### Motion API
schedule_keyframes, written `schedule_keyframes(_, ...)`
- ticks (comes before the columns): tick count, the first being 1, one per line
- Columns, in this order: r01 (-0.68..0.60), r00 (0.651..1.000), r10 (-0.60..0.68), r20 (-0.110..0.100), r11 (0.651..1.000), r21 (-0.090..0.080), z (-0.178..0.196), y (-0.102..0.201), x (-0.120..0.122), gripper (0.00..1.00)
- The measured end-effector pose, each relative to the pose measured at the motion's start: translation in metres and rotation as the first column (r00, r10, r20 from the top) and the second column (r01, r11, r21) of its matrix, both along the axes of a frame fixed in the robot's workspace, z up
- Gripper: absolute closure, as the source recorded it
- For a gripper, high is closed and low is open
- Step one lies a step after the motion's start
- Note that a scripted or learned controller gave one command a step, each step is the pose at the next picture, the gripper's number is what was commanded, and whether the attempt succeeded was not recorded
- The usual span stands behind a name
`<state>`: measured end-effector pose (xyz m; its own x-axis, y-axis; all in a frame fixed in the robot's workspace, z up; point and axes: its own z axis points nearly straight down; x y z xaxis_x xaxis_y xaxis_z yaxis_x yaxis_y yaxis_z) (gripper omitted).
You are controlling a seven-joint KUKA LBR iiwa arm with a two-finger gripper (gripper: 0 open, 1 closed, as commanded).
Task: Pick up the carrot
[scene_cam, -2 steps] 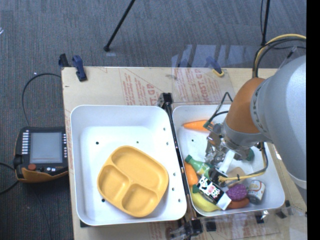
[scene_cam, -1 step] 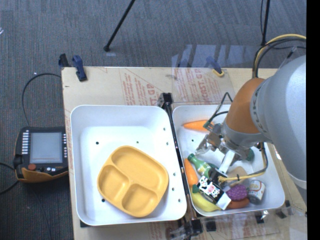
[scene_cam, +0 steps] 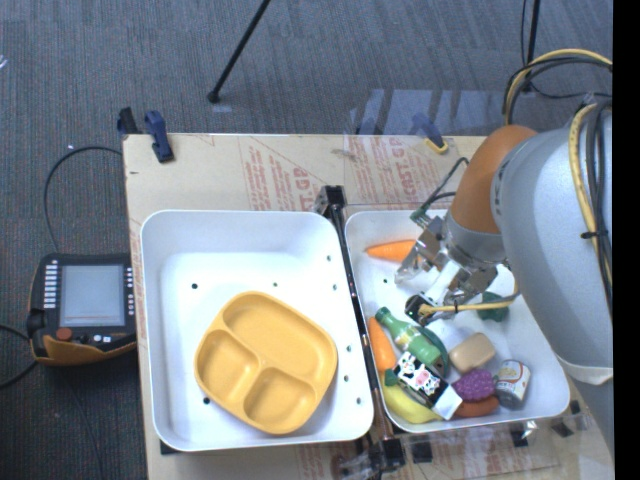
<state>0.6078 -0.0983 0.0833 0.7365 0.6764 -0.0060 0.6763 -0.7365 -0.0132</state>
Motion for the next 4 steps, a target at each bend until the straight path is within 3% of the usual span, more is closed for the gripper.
schedule_keyframes(1,0.293,0.956,-0.293,-0.005,0.956,-0.003,0.000,0.006,0.023,0.00)
schedule_keyframes(2,0.513,0.858,-0.513,-0.005,0.858,-0.007,0.000,0.018,-0.011,0.00)
schedule_keyframes(3,0.503,0.864,-0.503,-0.019,0.865,-0.009,0.005,0.019,-0.012,1.00)
schedule_keyframes(4,0.488,0.873,-0.488,0.012,0.873,0.001,0.136,0.066,0.017,1.00)
